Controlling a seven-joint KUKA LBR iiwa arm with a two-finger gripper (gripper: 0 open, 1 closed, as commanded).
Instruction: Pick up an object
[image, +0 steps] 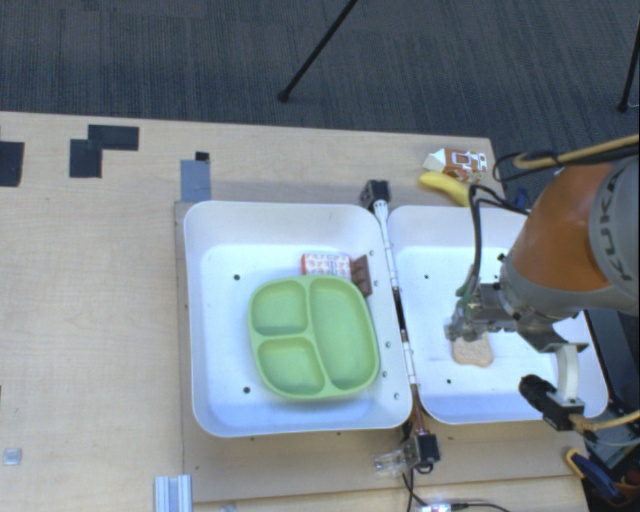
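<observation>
the light wooden tabletop (90, 330) carries a few dark flat patches near its far left edge, and a small grey block (196, 180) stands just beyond the far left corner of the left bin (215, 400).

that left bin is a shallow white tray. a green divided plate (314, 338) lies in it, taking up much of the floor, with three compartments, two on its left side and one long one on its right; all three look bare. just beyond the plate's far edge lies a small red and white packet (326, 265), and touching it on the right is a small dark brown piece (361, 275), which sits close to the bin's right wall.

a black clip (376, 193) sits at the far end of the seam where the two bins meet, and wires and a small clamp hang at the near end.

the right bin (430, 400) is white too. on its floor, toward the middle, lies a pale tan lump (474, 352), something like a piece of bread or a biscuit. the jaws (470, 325) sit right above its far edge, low over the bin floor, touching or nearly touching the lump. from here i cannot tell whether they are released or clenched, nor whether the lump is between them.

beyond the right bin's far rim, on the tabletop, lie a yellow banana (445, 186) and a small white and orange packet (459, 160) just behind it. the arm (560, 250), orange above the wrist, comes in from the right over the bin.
</observation>
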